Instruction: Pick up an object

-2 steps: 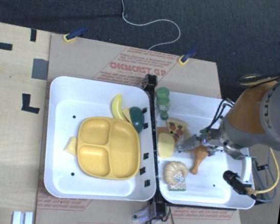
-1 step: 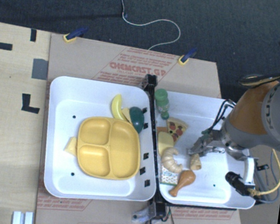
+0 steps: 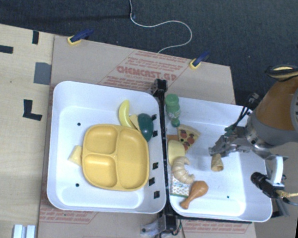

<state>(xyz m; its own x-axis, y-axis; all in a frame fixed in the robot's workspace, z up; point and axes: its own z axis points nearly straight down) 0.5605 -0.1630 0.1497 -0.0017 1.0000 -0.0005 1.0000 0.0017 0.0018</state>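
Two white bins sit side by side on the bench. The left bin holds a yellow divided plate, with a banana and a dark green pepper-like toy at the plate's 12 to 1 o'clock.

The right bin holds the loose toy food: a green bottle at the top left corner, a pizza slice below it, a pale croissant against the divider, and a chicken drumstick near the bottom wall.

The arm comes in from 3 o'clock, orange band above the wrist. The gripper is low inside the right bin, near its middle. A small tan cork-shaped piece lies at the gripper's 6 o'clock, just beside or touching the tips. Its long axis runs roughly 12 to 6 in the view. I cannot tell whether the piece sits between the tips or only under them, so no hold is claimed.

Gripper spread: cannot tell; the tips read as one dark cluster from this angle.

Judgement: the tan piece looks to be the target, being the nearest item. Croissant and drumstick lie toward 8 o'clock from the gripper, apart from it.
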